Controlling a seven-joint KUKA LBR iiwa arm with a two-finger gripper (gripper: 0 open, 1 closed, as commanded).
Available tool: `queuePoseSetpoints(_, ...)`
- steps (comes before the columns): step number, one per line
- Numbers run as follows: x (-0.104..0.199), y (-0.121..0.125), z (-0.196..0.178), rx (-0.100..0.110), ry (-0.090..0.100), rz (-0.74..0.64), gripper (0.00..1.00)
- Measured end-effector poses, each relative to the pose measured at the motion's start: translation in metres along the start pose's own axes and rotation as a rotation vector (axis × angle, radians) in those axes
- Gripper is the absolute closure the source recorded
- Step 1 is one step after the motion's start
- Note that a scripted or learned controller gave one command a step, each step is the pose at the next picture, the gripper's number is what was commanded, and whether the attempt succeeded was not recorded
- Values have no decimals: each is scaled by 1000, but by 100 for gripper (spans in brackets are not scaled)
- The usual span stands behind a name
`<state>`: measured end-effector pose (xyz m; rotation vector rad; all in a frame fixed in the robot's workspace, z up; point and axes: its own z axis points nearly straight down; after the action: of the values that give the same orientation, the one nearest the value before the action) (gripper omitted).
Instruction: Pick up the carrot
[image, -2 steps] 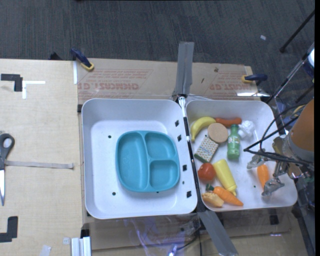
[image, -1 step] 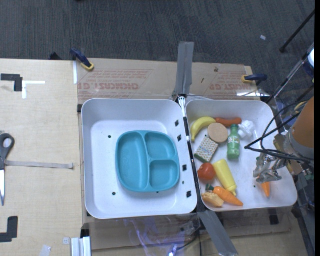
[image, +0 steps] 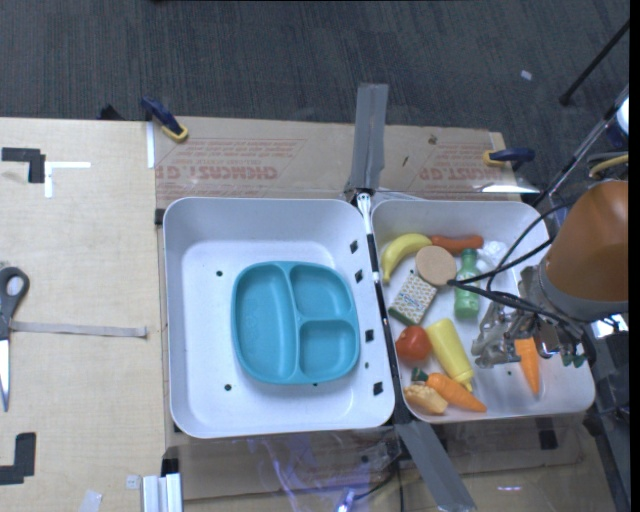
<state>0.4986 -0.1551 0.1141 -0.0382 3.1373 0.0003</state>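
An orange carrot (image: 528, 368) lies lengthwise near the right bin's (image: 560, 402) front right corner, thick end up and tip toward the front wall. My gripper (image: 518, 342) hangs directly over that thick end, at the end of the grey arm with its orange band (image: 592, 245). Cables and the wrist hide the contact point, so a grip on the carrot cannot be made out. A second orange carrot-like piece (image: 457, 392) rests along the front wall, left of the gripper.
The right bin also holds a banana (image: 402, 251), a reddish stick (image: 458, 242), a round cookie (image: 435, 265), a green bottle (image: 467, 288), a cracker (image: 413, 297), a tomato (image: 413, 345), a yellow piece (image: 450, 350) and a bread piece (image: 424, 400). A teal divided plate (image: 296, 322) sits in the left bin (image: 190, 300).
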Motion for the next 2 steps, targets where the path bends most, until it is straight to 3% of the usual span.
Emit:
queuePoseSetpoints(1,0,0,0,0,0,0,0)
queuePoseSetpoints(2,16,-17,21,1,0,-449,0)
